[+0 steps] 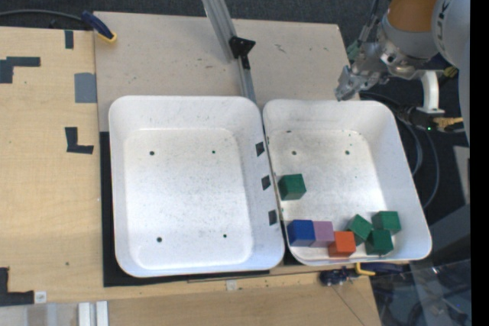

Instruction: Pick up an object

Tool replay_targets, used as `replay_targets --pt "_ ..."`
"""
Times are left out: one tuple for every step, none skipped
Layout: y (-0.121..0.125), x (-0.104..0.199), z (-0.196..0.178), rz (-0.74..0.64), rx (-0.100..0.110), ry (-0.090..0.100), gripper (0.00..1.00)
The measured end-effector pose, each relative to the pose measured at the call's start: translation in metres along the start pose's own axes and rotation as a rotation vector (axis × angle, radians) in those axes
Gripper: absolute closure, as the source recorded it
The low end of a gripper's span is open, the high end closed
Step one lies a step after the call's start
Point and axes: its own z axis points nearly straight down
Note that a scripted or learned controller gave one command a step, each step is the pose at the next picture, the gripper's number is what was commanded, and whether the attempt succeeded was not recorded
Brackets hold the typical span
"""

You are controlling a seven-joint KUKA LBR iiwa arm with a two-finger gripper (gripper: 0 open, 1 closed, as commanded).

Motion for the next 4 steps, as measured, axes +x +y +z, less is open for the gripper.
replay_targets --pt "0.000 0.000 -0.002 0.002 0.006 0.000 1.00" --pt "-0.011 0.055 -0.009 0.000 0.007 0.001 1.00" --pt "-0.023 0.106 -0.017 -0.004 0.007 0.003 1.00" --pt "-0.034 0.165 -0.004 -0.005 0.009 0.003 1.00"
